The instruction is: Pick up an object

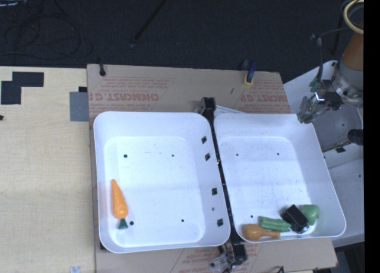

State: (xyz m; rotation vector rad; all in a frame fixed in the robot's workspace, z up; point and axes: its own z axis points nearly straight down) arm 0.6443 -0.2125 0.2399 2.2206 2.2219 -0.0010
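Pincer (pixel 310 109) at upper right, beyond right bin (pixel 309 147); clenched or released, cannot tell. Carrot (pixel 119 199) lower left in left bin (pixel 148 129).

My grey metal arm (pixel 349 79) wears an orange band (pixel 354 52); thin black cables trail beside my small metallic gripper (pixel 310 108).

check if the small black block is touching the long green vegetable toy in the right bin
Touching. In the camera view the black block lies across the green vegetable toy in the right bin, overlapping it with no gap between.
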